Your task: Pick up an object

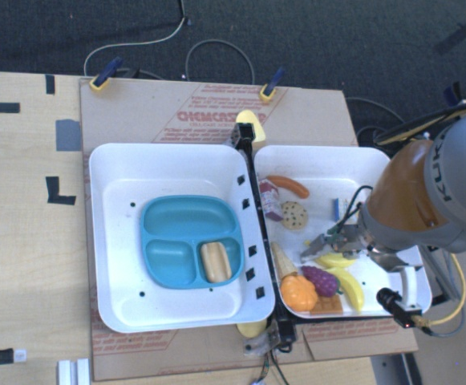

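Progress is slight — my gripper (322, 245) hangs low in the right bin (377, 160), lower right of frame, just above the banana (346, 281); nothing lifted yet, jaw state I cannot tell.

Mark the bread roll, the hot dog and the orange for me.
bread roll (214, 261): camera view, middle of its top, on the blue tray.
hot dog (288, 186): camera view, middle of the sausage.
orange (298, 293): camera view, centre of the fruit.
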`<state>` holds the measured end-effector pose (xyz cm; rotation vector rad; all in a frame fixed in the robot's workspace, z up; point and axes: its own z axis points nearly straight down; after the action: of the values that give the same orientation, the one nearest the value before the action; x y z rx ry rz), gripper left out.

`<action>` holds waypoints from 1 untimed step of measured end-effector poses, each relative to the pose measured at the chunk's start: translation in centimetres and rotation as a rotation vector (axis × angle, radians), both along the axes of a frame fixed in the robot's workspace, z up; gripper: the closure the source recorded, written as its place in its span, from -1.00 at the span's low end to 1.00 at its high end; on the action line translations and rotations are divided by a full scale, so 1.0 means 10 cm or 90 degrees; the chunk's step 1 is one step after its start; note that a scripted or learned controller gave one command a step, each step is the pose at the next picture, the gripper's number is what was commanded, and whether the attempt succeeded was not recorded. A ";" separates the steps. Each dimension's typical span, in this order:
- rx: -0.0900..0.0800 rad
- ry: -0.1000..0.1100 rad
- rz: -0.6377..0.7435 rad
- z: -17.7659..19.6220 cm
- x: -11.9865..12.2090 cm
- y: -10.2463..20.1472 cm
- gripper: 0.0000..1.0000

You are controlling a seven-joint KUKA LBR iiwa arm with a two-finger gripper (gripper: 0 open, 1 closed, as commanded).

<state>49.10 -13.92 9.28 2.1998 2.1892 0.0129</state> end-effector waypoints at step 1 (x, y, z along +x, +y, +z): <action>0.005 0.002 0.003 0.01 0.01 -0.02 -1.00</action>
<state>49.21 -14.13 9.41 2.1996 2.1998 0.0186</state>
